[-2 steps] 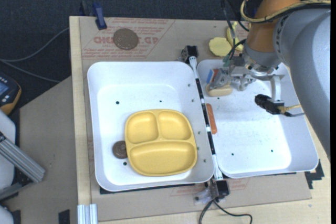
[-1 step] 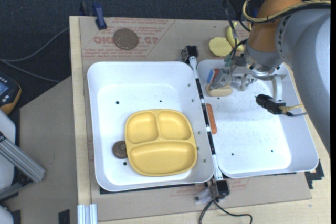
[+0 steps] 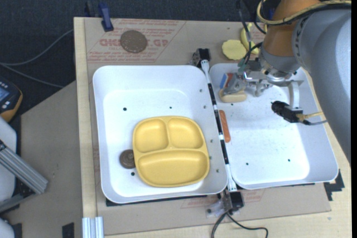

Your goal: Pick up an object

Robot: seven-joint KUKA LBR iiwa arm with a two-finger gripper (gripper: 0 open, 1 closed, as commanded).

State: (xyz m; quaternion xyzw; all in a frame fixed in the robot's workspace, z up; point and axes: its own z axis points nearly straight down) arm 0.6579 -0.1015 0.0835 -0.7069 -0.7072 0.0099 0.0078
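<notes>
Right now your pincer (image 3: pixel 249 82) hangs over the tan block (image 3: pixel 233 97) in the right bin's (image 3: pixel 279 175) far-left corner; I cannot tell its state; the block looks light and stiff, so pinch its long sides.

Yellow divided tray (image 3: pixel 169 150) lies in the left bin (image 3: pixel 106 92), a brown disc (image 3: pixel 127 159) touching its nine o'clock edge; the gripper (image 3: pixel 245 81) hangs over the right bin's (image 3: pixel 279 164) eleven o'clock corner, beside a tan block (image 3: pixel 233 97)
</notes>
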